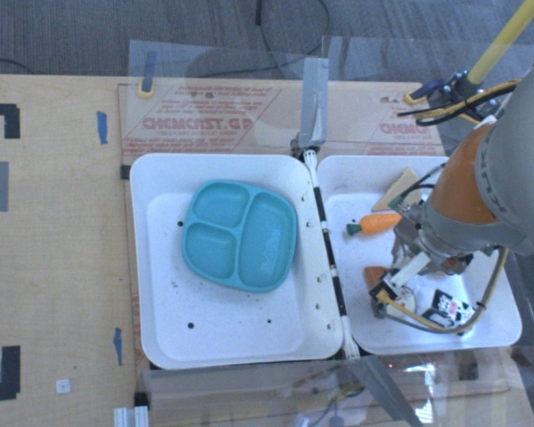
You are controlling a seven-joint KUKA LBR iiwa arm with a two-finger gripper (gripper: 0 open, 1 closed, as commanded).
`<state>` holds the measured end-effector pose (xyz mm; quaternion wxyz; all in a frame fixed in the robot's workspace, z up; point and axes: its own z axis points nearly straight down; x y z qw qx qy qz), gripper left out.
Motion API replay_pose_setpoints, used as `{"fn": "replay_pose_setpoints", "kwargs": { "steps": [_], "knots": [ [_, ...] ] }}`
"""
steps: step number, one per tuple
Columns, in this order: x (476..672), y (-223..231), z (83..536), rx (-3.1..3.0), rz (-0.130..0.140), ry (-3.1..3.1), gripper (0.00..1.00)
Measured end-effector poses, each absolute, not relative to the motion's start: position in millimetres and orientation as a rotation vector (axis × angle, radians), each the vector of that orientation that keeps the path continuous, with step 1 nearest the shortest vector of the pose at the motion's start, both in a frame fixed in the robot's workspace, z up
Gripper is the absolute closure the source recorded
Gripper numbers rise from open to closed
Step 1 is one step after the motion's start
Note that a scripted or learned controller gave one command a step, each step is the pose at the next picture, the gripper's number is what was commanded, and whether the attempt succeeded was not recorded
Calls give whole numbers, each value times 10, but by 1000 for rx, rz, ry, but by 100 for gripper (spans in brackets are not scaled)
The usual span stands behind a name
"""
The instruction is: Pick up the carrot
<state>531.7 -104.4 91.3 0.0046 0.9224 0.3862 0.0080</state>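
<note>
Now I am watching the grey gripper [413, 242] hovering beside the small orange green-tipped carrot [378, 224] in the right shallow white bin [360, 181], though I cannot tell whether it is spread or pinched.

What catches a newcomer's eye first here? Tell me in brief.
The teal divided plate stands out most, lying in the left bin. In the right bin, the carrot lies near the left side, and the grey, orange-banded arm reaches over the bin right beside it.
</note>
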Motion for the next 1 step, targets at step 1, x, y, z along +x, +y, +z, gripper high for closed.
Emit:
{"fn": "replay_pose_setpoints", "kwargs": {
  "steps": [1],
  "knots": [
    [5198, -171, 1817, 2997, -9, 946, 100]
  ]
}}
